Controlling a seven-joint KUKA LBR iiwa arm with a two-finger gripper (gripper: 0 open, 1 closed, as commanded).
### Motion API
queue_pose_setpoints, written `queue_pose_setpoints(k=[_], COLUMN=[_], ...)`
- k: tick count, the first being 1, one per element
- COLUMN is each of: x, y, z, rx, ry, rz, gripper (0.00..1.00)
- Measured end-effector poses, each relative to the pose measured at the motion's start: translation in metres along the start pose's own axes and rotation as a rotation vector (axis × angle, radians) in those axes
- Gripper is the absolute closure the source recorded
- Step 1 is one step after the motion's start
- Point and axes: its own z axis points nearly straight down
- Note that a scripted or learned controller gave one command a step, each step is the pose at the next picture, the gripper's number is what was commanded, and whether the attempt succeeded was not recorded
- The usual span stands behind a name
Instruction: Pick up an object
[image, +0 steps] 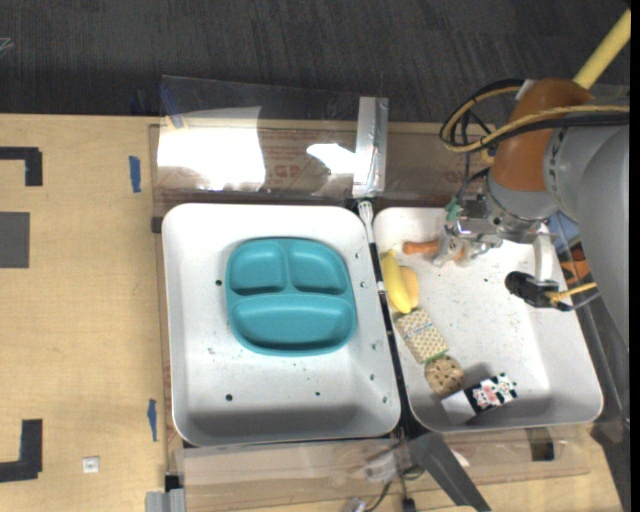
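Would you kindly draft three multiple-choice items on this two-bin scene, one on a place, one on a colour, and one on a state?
1. Where does the banana lie?
A. In the left bin
B. In the right bin, near the divider
C. On the bench

2. What colour is the divided plate?
A. Teal
B. Red
C. Yellow

3. How does the gripper stand?
A. Raised far above the bins
B. Over the left bin
C. Low over the right bin's far end, by the carrot

Key: 1 B, it lies beside the inner wall; 2 A, teal against the white left bin; 3 C, it hangs by the orange piece.
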Motion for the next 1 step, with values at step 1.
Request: queue_pose_setpoints(k=[1], x=[-0.002], y=[-0.0029], z=[-0.0038], rx=[-0.004], ry=[0.005], rz=[0.032], gripper=[1.0])
